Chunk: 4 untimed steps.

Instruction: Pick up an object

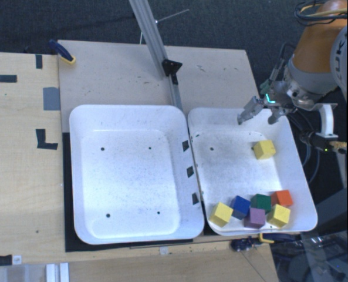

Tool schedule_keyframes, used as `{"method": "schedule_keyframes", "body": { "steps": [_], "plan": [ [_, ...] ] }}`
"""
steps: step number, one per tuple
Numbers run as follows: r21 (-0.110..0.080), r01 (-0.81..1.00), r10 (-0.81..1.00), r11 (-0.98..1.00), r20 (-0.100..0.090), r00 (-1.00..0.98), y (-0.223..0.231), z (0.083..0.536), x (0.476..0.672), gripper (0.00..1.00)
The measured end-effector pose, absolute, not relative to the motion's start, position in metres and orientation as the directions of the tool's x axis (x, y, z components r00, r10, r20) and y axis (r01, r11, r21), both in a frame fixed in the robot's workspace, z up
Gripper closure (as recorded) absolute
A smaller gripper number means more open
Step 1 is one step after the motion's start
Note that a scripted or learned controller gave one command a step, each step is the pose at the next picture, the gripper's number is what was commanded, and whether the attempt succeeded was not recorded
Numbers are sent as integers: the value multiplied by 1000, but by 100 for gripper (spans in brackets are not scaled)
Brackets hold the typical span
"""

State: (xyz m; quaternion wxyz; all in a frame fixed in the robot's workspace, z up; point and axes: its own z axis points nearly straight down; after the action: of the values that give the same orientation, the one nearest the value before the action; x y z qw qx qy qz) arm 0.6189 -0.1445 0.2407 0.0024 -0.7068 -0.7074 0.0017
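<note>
Camera view, contents listed from the near edge outward.

Right bin (291, 135), near end: six blocks in a loose cluster. Yellow block (222, 214) at the left of the group; blue block (240, 206) just beside it; purple block (256, 217) touching the blue one; green block (260, 202) behind the purple; second yellow block (279, 215) at the right; orange-red block (282, 198) behind that, near the bin's right wall.

Right bin, middle to far part: one lone yellow block (264, 150), well apart from the cluster, tilted slightly on the bin floor.

Left bin (80, 122): white, speckled, four small dark dots on its floor.

Gripper (258, 116): above the far end of the right bin, two fingers spread apart with nothing between them. It is near the lone yellow block but not touching it.

Arm (317, 51): grey with an orange band, entering from the right.

Metal pole (150, 31): slants across the bench beyond the bins.
</note>
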Motion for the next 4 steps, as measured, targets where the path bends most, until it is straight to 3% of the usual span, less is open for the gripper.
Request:
{"method": "schedule_keyframes", "body": {
  "steps": [1, 4],
  "plan": [
    [-1, 1000, 1000, 2, 0, -2, -144, 244, 620, 0],
    [-6, 1000, 1000, 2, 0, -2, -141, 89, 609, 0]
  ]
}}
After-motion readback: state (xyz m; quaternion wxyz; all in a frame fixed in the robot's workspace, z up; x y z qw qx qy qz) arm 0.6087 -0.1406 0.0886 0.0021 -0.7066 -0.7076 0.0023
